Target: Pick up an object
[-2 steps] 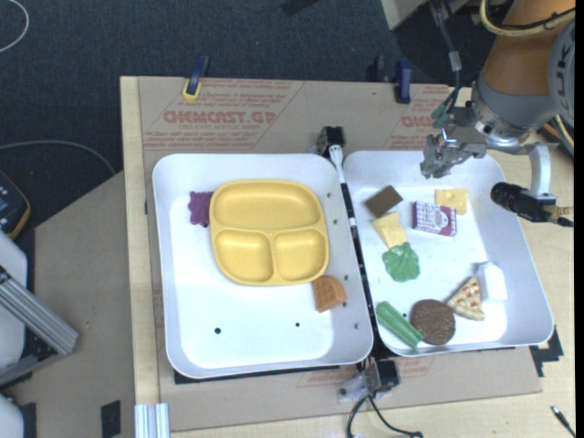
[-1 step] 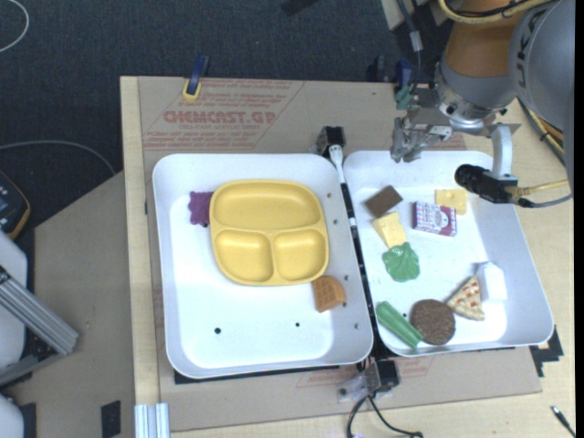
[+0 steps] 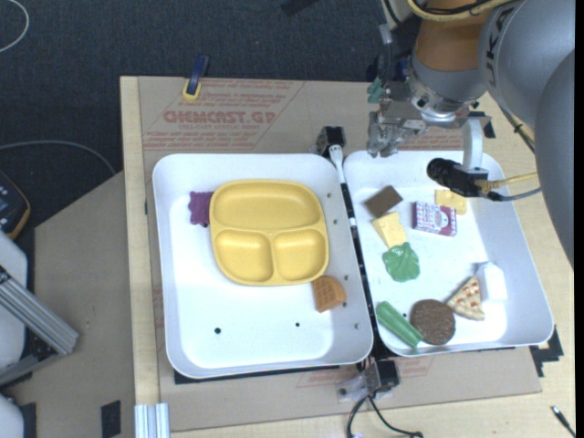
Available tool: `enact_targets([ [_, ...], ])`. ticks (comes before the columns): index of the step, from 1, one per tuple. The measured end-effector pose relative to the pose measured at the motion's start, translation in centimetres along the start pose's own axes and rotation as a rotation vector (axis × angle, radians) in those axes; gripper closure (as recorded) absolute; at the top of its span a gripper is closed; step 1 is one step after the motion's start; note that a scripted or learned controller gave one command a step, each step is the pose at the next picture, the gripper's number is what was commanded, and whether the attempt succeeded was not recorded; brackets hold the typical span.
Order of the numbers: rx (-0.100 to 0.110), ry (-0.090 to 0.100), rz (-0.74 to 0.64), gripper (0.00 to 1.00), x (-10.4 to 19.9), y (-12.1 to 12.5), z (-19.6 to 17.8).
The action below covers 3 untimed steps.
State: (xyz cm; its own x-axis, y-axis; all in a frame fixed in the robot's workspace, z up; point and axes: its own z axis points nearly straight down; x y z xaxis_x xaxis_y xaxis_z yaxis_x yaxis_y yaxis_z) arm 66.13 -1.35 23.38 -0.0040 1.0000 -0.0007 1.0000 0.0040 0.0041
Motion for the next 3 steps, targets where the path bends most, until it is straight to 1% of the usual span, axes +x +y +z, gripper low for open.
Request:
enact_targets([
  [1, 0.008, 0.001, 0.006, 1.0, -0.1, -1.6, 0.6],
  [2, 0.0, 0.0, 0.003, 1.0, -0.7, 0.1, 0.3],
  [3, 0.005, 0.0, 0.004, 1.0, -0.8, 0.2, 1.0],
])
